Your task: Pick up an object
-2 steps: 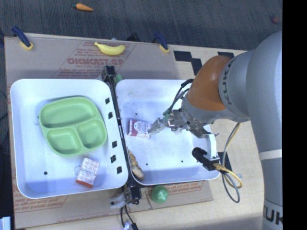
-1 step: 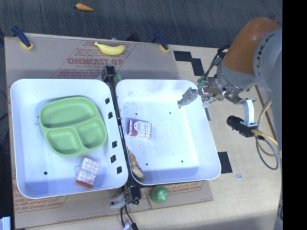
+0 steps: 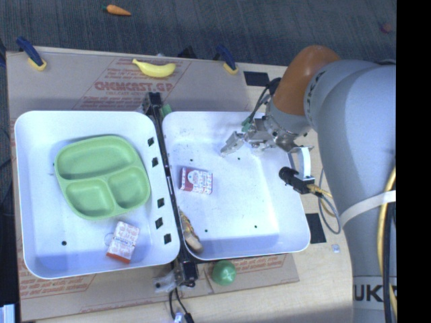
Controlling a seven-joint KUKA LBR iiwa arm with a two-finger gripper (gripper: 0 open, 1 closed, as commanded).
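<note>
Red-and-white small carton lies flat on the floor of the right white bin, near that bin's left wall and about midway along it. Measured from the carton, the hand is up and to the right, low over the same bin's floor and apart from the carton; nothing sits between its fingers, though how far they are spread I cannot tell. Behind it the grey arm with its orange band reaches in from the right of the carton.

Left of the carton, across the divider, the left white bin holds a green three-compartment plastic plate and, below it, a small orange-and-white packet. Below the carton, against the right bin's left wall near its lower corner, lies a small tan object that I cannot identify. Further below, outside the bin on the cardboard-covered surface, rests a green ball. Above and left of the carton, beyond the bins, a yellow banana lies on the cardboard. Further up, a small orange carrot-shaped piece lies on the dark floor.
</note>
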